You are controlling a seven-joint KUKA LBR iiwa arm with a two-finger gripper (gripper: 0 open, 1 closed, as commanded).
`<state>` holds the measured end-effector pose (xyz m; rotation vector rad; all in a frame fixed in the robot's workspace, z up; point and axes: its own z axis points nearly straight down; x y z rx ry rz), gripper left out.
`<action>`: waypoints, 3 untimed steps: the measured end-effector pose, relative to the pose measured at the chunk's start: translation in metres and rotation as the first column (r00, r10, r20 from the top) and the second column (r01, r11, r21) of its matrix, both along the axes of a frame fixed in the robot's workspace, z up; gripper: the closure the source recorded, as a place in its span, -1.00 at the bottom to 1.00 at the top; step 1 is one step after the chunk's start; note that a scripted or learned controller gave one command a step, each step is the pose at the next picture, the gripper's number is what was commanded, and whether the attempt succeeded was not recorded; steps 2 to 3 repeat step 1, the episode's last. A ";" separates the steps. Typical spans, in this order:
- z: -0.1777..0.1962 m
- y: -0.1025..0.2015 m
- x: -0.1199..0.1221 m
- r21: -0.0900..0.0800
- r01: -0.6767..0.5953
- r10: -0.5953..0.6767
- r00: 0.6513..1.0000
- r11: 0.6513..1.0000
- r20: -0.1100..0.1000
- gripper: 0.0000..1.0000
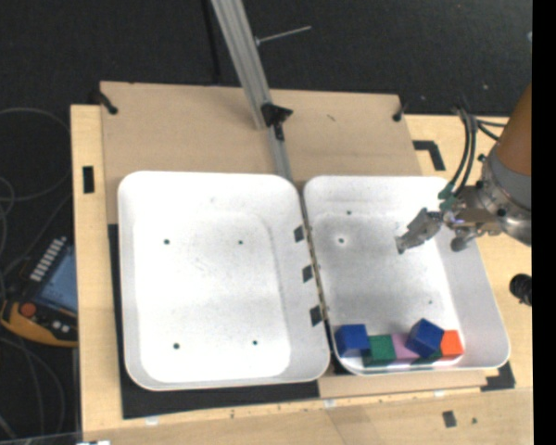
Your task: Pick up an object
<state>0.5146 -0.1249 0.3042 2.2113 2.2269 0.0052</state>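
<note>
Several small blocks lie along the front edge of the right bin (352,202): a blue block (352,337), a green block (381,349), a pink one (405,349), a second blue block (426,336) and an orange block (451,343). My gripper (435,234) hangs over the right side of that bin, well behind the blocks. Its fingers (413,234) are spread apart, with nothing between them.
The left bin (139,248) sits beside the right one, joined by small clips in the middle. A metal rail (246,58) slants from the top of the view down to the bins' back edge. Cables and a handheld pendant (46,290) lie off the bench at the left.
</note>
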 end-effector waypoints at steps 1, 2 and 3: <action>-0.008 0.057 0.016 0.001 0.000 0.000 1.000 1.000 -0.004 -1.00; -0.008 0.057 0.016 0.001 0.000 0.000 1.000 1.000 -0.004 -1.00; -0.008 0.057 0.016 0.001 0.000 0.000 1.000 1.000 -0.004 -1.00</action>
